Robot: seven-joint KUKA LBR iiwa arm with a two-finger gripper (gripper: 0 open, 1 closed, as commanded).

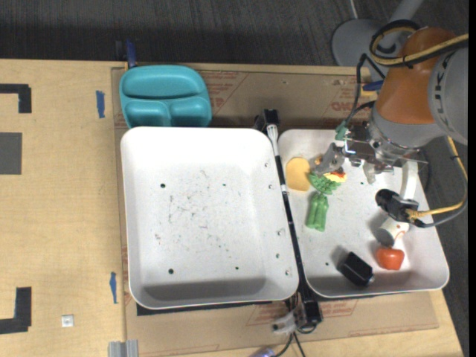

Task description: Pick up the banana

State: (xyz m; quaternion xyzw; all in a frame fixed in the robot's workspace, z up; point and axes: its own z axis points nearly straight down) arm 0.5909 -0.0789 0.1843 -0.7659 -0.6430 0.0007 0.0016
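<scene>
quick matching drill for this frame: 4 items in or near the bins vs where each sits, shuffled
Things:
1. teal tray
2. green toy
3. black block
4. orange-red piece

Places:
A. right bin, near its front edge, left of the orange-red piece
B. on the bench behind the left bin
C. right bin, front right corner
D. right bin, left of centre, below the gripper

Pairs: 1-B, 2-D, 3-A, 4-C
</scene>
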